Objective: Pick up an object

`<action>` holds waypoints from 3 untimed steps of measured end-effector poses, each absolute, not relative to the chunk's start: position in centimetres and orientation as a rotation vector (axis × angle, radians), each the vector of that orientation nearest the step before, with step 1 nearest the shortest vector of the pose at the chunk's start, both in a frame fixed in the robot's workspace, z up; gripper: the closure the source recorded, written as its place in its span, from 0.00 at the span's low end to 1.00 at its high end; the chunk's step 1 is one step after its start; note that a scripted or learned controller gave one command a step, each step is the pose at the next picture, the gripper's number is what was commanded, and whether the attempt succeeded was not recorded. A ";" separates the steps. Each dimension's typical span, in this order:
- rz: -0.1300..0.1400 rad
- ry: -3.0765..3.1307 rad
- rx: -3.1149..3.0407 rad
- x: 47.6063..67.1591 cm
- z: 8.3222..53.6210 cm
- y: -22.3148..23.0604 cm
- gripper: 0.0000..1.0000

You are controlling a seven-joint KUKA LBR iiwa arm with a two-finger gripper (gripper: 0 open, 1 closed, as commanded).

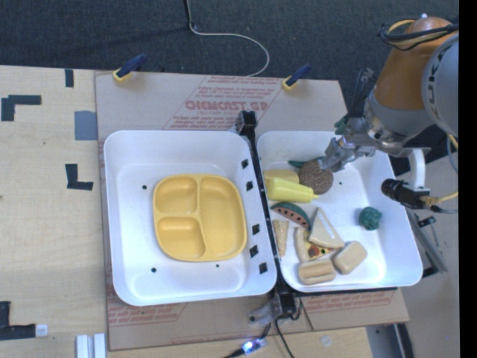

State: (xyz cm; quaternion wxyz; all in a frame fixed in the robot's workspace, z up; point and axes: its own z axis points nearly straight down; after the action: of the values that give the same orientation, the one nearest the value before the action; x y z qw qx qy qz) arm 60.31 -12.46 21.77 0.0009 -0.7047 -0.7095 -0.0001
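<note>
Your likeliest target is the brown speckled round piece [316,177] in the right bin [387,222], lying near that bin's upper left part. The gripper [333,159] sits right at its upper right edge, low over the bin; at this angle you cannot tell whether the fingers are open or closed, or whether they touch the piece at all.

Just left of the round piece lies a yellow corn cob [289,192], with a paler yellow piece [277,176] touching it above. A thin green stem-like item [299,162] lies just above the brown piece.

Below the cob you have a watermelon slice [291,214], then a pale wedge [281,236] by the bin's left wall. A white triangular sandwich piece [326,230] rests in the middle, with two tan bread-like blocks [332,264] beneath it near the lower rim. A small dark green ball [370,216] sits apart toward the right.

The left bin [127,200] holds a yellow divided plate [200,217], lying flat near its centre. Both bins rest on a cardboard sheet [216,103] held by two blue-and-yellow clamps [130,66] at its far edge.
</note>
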 end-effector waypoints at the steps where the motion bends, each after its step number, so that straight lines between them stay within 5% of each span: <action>1: -0.002 -2.228 -2.213 62.8 22.2 -8.1 1.00; 2: -0.002 -2.227 -2.214 65.7 22.3 -4.6 1.00; 3: 0.003 -2.221 -2.220 65.8 21.6 -6.0 1.00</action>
State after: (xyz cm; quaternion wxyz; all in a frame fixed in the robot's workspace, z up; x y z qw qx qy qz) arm 65.77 -6.02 21.58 0.0006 -0.7070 -0.7072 0.0008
